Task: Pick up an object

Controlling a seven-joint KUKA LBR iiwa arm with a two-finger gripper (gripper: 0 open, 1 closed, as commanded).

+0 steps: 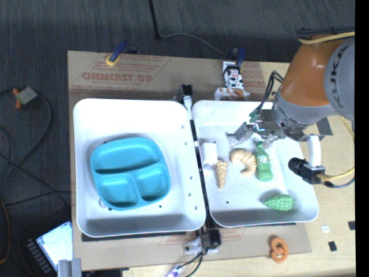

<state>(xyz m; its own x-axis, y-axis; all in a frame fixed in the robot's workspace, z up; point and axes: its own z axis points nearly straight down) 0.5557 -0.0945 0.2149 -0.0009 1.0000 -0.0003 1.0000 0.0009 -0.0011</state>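
I read the pick as not yet made: my gripper (259,133) hangs low in the right bin (218,209), just above the green bottle (263,164) and croissant (245,160), both lying on the floor; jaw state I cannot tell.

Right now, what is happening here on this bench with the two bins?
A grey and orange robot arm reaches into the right bin, its gripper low above a croissant and a green bottle. A cone-shaped shell and a green bumpy toy lie nearby. The left bin holds a blue divided tray. Nothing is lifted yet.
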